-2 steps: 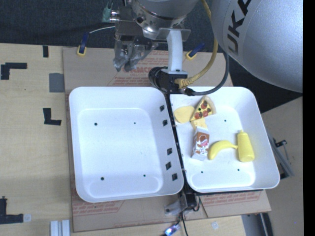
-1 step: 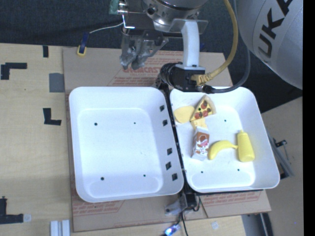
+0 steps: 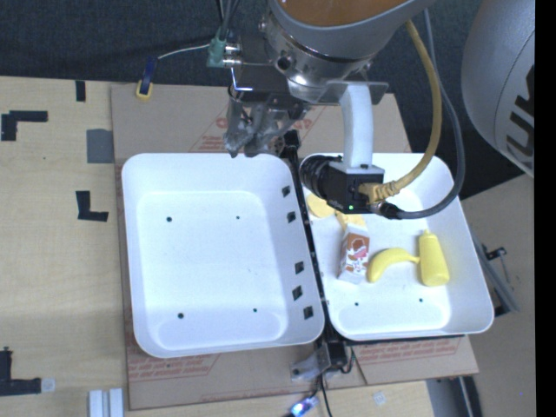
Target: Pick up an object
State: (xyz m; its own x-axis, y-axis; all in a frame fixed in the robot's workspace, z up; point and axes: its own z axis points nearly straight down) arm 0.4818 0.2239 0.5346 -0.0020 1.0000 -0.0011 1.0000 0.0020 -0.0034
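White plastic forms both shallow bins, which sit side by side on a sheet of cardboard (image 3: 174, 111) laid over the wooden surface (image 3: 52, 259). The left bin (image 3: 139, 198) has only small dark dots on its floor. The right bin (image 3: 469, 307) holds the objects: a yellow banana (image 3: 388, 262) curving near the middle, a stubby yellow cylinder-like object (image 3: 433, 259) just beside it on the right, and a small white and brown packet (image 3: 354, 256) touching or nearly touching the banana's left end. A pale yellow flat piece (image 3: 323, 207) lies further up, partly hidden under the robot's black camera unit (image 3: 343, 185).

Grey and orange, the arm (image 3: 347, 7) looms in from the top, with a white link (image 3: 358, 129) reaching down over the right bin. The pincer (image 3: 256, 133) hangs above the far rim of the left bin, near the divide between the bins, well apart from the objects. Its dark metal parts blur together, so I cannot tell how it is set, and nothing can be made out in it. A tan hose (image 3: 432, 129) loops down to the black unit.
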